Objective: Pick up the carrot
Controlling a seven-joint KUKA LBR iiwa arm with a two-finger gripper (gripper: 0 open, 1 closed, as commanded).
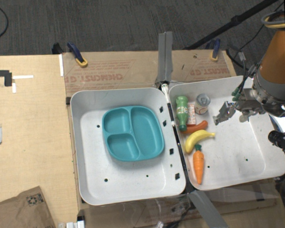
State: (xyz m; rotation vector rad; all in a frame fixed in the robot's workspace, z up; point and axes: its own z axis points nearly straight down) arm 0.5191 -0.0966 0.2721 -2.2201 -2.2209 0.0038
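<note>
Where right bin (259, 169) nears divider, carrot (198, 166) lies lengthwise, green top toward banana (197, 139); jaws' state unclear.

Arm (274, 75): grey body, broad orange band above wrist, dark cables running along the wrist. Claw (222, 115): small grey metal piece with 2 fingers, green spot near its base.

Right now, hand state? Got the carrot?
Hand: open, holding nothing, above the right bin. Carrot lies by the banana.
</note>
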